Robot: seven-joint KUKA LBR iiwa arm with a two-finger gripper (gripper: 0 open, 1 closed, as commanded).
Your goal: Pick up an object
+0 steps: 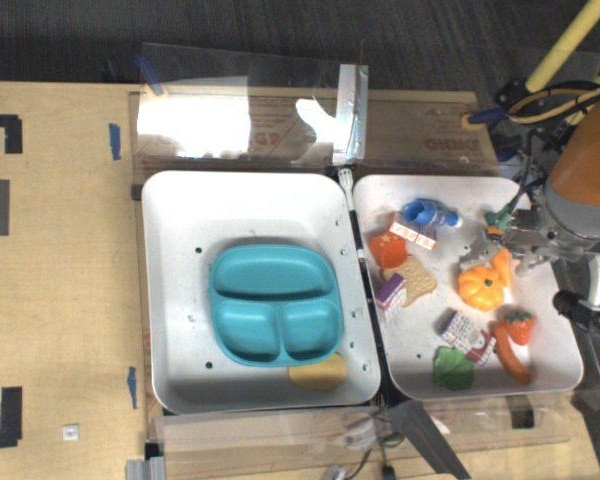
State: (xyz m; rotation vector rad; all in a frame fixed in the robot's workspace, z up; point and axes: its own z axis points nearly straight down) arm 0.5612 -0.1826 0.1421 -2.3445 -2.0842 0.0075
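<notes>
Orange is the colour nearest to the pincer (507, 240): a small orange pumpkin toy (483, 286) lies just under and a little to the left of the metal parts at the arm's end, in the right bin (565, 373). Whether the pincer is open or closed I cannot tell, because the wrist covers it and the parts are small and dark. Nothing is visibly held.

Around the pumpkin the bin is crowded. Just beside it to the left lies a tan cracker-like piece (417, 280), and a purple small box (389, 293) touches that piece. Above them are a red-orange object (387, 249) with a white label and a blue object (425, 213) near the far wall. Below the pumpkin I see a patterned packet (464, 332), a green piece (453, 368), a carrot (511, 354) and a strawberry-like red toy (518, 326).

The left bin (170, 298) holds a teal divided tray (276, 302) and a yellow-tan sponge-like thing (318, 372) near its front edge.

I judge the pumpkin to be the likely target, since it is closest. To do this step well, the pincer should come straight down, centred on the pumpkin's body, and close across its narrower width. The round, ribbed shape may slip, so a low, deep grasp seems safer than a pinch at the top. It should also keep away from the cracker piece, so that only one object is lifted.
</notes>
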